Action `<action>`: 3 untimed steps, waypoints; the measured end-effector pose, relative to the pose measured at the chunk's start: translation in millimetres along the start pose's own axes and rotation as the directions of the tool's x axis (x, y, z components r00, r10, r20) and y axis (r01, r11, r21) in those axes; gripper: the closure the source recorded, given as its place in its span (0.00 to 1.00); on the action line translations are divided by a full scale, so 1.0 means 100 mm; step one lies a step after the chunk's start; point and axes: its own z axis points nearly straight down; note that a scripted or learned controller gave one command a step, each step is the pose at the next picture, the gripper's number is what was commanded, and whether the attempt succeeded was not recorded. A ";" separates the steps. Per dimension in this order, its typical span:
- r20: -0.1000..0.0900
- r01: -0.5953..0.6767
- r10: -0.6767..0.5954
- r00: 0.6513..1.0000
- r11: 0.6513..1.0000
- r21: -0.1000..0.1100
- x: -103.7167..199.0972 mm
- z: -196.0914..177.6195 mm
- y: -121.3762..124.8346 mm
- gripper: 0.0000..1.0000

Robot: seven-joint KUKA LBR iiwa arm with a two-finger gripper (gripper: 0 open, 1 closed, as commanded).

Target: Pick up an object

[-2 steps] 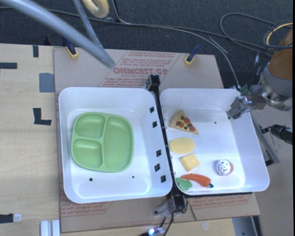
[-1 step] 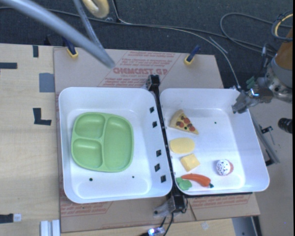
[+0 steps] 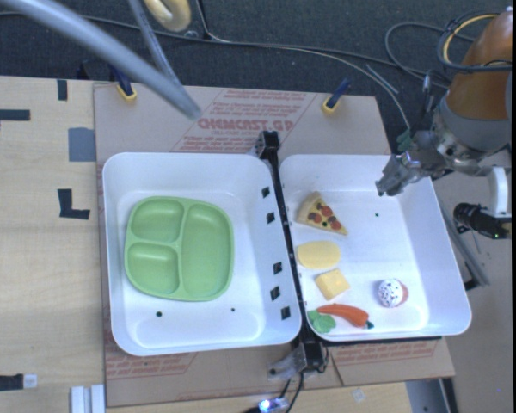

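The right bin holds a pizza slice, a pale yellow oval piece, a yellow cheese cube, an orange carrot with a green top and a small white ball with red spots. My gripper hangs over the bin's far right corner, well apart from all of these objects. Nothing shows between its fingers.
The left bin holds a green divided plate. A black divider with clips runs between the bins. Cables trail behind the bins at the top. Bare bin floor lies between the toys and the right wall.
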 end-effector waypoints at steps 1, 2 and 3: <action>0.000 0.000 0.000 1.000 1.000 0.002 0.56 0.14 0.15 1.00; 0.001 -0.001 0.001 1.000 1.000 0.003 1.04 0.27 0.22 1.00; 0.000 0.000 0.000 1.000 1.000 0.001 1.53 0.18 0.31 1.00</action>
